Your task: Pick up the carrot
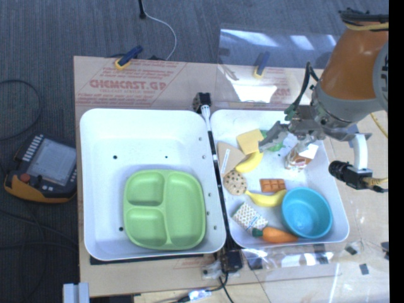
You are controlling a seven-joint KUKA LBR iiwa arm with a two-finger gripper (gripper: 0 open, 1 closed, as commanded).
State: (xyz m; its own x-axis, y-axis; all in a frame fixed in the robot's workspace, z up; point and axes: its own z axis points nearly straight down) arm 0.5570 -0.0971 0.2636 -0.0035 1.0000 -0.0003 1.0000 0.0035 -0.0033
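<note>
The carrot (pixel 278 235) is orange with a small green stub at its left end. It lies flat along the front wall of the right bin (pixel 339 188), just below the blue bowl (pixel 306 213) and to the right of a patterned packet (pixel 249 218). My gripper (pixel 297 154) hangs over the back half of the same bin, well behind the carrot and apart from it, near the yellow cheese wedge (pixel 250 141). The wrist hardware hides what lies under it.
The right bin also holds two bananas (pixel 249 163) (pixel 267 198), a cookie (pixel 235 182) and a brown waffle piece (pixel 273 185). A green divided plate (pixel 165 208) sits in the left bin (pixel 101 137). A pendant (pixel 43 168) lies on the floor at left.
</note>
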